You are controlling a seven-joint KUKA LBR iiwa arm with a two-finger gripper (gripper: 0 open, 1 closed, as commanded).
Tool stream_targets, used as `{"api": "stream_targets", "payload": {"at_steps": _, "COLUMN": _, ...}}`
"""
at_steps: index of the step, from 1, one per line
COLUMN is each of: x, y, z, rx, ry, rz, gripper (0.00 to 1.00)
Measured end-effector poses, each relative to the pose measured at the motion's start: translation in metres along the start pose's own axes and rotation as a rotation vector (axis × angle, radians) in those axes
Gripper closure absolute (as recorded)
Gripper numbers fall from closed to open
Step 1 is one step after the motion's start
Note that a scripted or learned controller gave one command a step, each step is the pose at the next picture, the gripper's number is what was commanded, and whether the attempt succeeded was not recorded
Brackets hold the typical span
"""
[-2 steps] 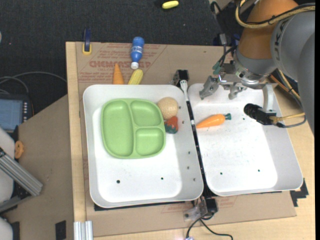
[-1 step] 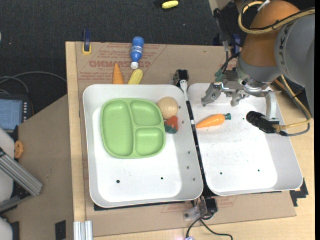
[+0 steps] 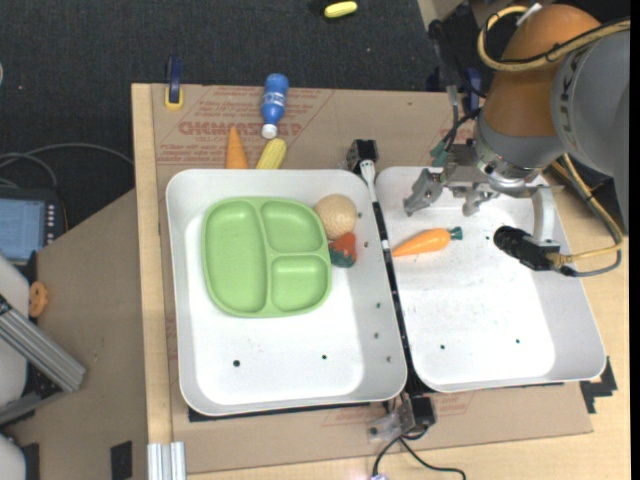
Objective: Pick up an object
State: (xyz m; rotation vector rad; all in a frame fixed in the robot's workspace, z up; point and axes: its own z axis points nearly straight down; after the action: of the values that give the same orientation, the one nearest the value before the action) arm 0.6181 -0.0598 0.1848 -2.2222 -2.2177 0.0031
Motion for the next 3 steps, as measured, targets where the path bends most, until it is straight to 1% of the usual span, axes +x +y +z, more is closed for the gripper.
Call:
{"api": "stream_targets", "payload": {"at_steps": 1, "x": -0.007, "y": -0.01, "z": 0.0, "rx": 0.0, "ry": 0.0, "rz": 0.0, "gripper": 0.0}}
{"api": "stream_targets", "payload": {"at_steps": 2, "x": -0.037, "y": -0.022, "z": 0.097, "rx": 0.002, "ry": 0.004, "rz": 0.002, "gripper": 0.0}}
{"api": "stream_targets", "payload": {"at_steps": 3, "x": -0.061, "y": 0.05, "z": 0.099, "rx": -0.01, "ry": -0.003, "rz": -0.004, "gripper": 0.0}}
